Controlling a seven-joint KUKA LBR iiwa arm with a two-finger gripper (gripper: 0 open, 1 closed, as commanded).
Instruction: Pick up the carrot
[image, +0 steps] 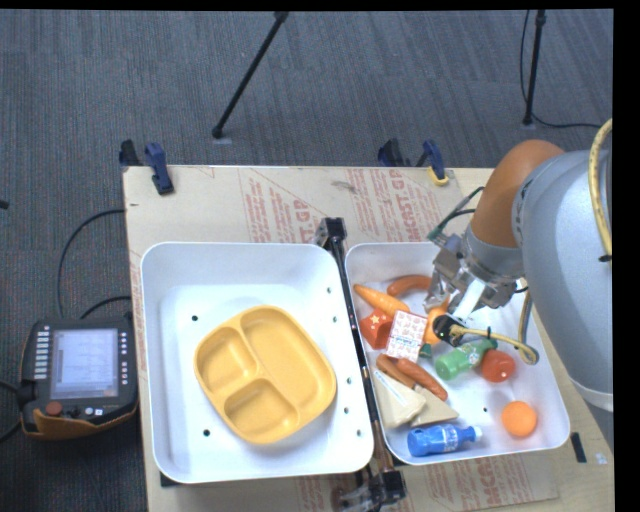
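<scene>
The carrot (381, 298) lies in the right bin (555, 400), upper left of the clutter, just above a small printed card (406, 335) whose text is illegible. The gripper (452, 308) hangs nearby; its state cannot be told. Step: approach. Next: align over the carrot, descend. Bench (260, 200) lettering is unreadable.

Two white bins (160, 300) sit side by side — one yellow tray (264, 373) in the left, and in the right two carrots (380, 298), one sausage (408, 285), one strawberry (375, 327), one tomato (498, 366), one orange (519, 419), one blue bottle (440, 438) and one green bottle (457, 360).
</scene>
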